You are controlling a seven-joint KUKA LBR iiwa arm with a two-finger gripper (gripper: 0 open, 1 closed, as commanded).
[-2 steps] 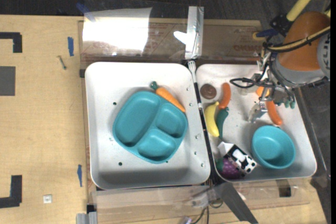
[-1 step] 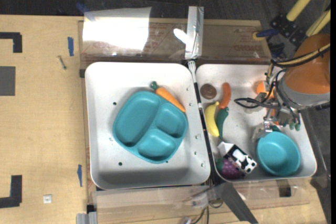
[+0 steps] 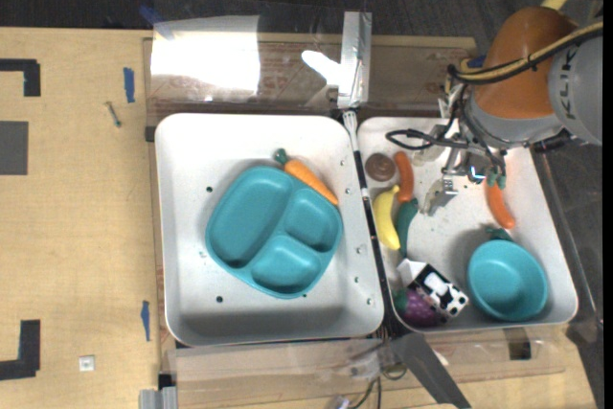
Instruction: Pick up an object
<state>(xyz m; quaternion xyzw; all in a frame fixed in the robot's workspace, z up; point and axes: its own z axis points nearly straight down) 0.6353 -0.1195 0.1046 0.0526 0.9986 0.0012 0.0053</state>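
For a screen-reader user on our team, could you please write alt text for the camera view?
A grey robot arm's gripper hangs over the right white bin, among a banana, two carrots and a teal bowl. The left white bin holds a teal divided plate with another carrot at its rim.

The tabletop [image 3: 67, 235] is pale wood with black corner marks and bits of blue tape at its left. On it sit two shallow white bins side by side: the left bin [image 3: 182, 302] and the right bin [image 3: 556, 249], their inner rims touching.
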